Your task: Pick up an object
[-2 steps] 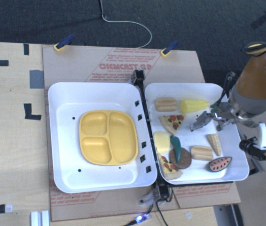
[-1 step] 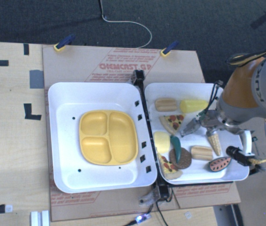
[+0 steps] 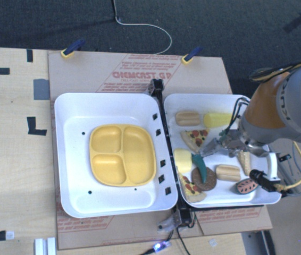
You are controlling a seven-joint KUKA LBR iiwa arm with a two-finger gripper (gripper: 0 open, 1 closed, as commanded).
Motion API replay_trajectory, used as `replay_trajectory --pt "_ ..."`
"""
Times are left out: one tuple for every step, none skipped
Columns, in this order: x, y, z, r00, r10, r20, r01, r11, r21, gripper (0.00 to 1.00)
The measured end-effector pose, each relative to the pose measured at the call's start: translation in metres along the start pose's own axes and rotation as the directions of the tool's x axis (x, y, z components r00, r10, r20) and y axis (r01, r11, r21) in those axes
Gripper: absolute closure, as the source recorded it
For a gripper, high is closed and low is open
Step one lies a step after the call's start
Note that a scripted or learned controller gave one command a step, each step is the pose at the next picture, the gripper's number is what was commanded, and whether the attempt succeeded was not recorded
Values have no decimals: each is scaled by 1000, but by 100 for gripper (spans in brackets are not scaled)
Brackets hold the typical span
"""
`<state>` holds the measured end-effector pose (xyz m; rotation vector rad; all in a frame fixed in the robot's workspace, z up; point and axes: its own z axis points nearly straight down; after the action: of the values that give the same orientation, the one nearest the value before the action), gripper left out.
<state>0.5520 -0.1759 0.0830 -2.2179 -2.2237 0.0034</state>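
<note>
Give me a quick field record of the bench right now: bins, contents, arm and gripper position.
left bin: holds a yellow divided plate, lying flat near its middle
right bin: holds toy food, including a hot dog, a pizza slice, a yellow block, a teal utensil and a brown round piece
arm: reaches in from the right, over the right bin
gripper: low over the right bin, beside the pizza slice
held object: none visible between the fingers
finger state: cannot tell
</note>
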Motion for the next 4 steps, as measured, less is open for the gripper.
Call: replay_trajectory --pt "-1 0 -12 1000 1 2 -1 1000 -2 100" --pt "-2 -9 -68 1000 3 0 -3 1000 -4 100" --pt "-2 -16 -113 1000 2 0 -2 1000 -4 100" --pt "-2 -15 -143 1000 1 0 -1 1000 -4 100"
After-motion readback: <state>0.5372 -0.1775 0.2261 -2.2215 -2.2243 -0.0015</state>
